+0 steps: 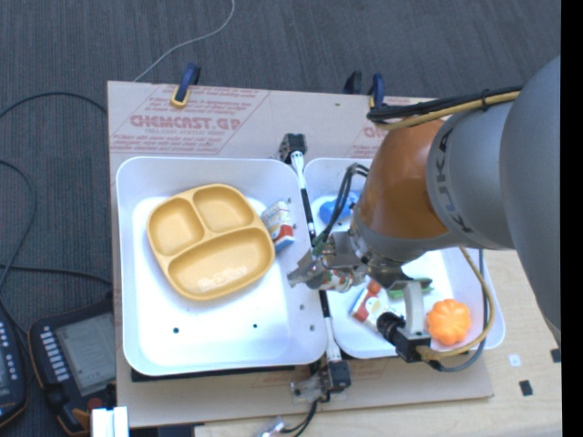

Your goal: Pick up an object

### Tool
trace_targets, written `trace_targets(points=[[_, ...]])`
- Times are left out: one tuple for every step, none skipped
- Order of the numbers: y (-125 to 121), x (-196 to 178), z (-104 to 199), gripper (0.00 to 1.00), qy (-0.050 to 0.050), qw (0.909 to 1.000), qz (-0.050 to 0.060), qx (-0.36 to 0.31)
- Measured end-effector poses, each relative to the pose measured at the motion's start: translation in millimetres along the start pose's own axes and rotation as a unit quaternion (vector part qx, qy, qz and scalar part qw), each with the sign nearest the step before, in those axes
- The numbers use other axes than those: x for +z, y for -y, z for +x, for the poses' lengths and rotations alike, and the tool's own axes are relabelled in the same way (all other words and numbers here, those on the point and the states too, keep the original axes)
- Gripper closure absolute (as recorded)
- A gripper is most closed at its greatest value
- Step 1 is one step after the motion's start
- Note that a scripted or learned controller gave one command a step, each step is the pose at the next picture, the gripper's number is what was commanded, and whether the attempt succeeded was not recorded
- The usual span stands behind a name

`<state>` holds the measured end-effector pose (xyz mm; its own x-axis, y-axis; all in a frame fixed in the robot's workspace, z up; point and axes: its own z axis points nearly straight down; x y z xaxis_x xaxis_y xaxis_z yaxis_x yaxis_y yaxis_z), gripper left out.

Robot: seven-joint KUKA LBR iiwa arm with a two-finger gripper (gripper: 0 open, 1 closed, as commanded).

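My gripper [321, 273] hangs low over the divider between the two bins, at the left side of the right bin [474, 280]. Just right of it lies a small red and white item [366, 304], with a green piece [398, 290] beside it. An orange pumpkin-shaped toy [449, 321] rests in the right bin's front right corner. A blue and white object [327, 213] lies at the back of that bin, partly hidden by the arm. A small red and white packet [279, 222] sits in the left bin, left of the divider.
A yellow divided plate [210, 239] takes up the middle of the left bin [182, 335]. The grey and orange arm [437, 189] covers much of the right bin. Clamps [186, 82] and cables sit along the board's back edge.
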<state>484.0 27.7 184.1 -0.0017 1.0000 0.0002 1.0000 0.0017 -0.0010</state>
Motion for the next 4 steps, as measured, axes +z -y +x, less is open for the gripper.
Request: trace_targets(points=[[-1, -10, 0, 1.0, 0.0, 1.0, 0.0, 0.0], [-2, -19, 0, 1.0, 0.0, 1.0, -0.001, -0.001], [-3, -29, 1, 1.0, 0.0, 1.0, -0.001, -0.001], [-4, -38, 1, 1.0, 0.0, 1.0, -0.001, -0.002]])
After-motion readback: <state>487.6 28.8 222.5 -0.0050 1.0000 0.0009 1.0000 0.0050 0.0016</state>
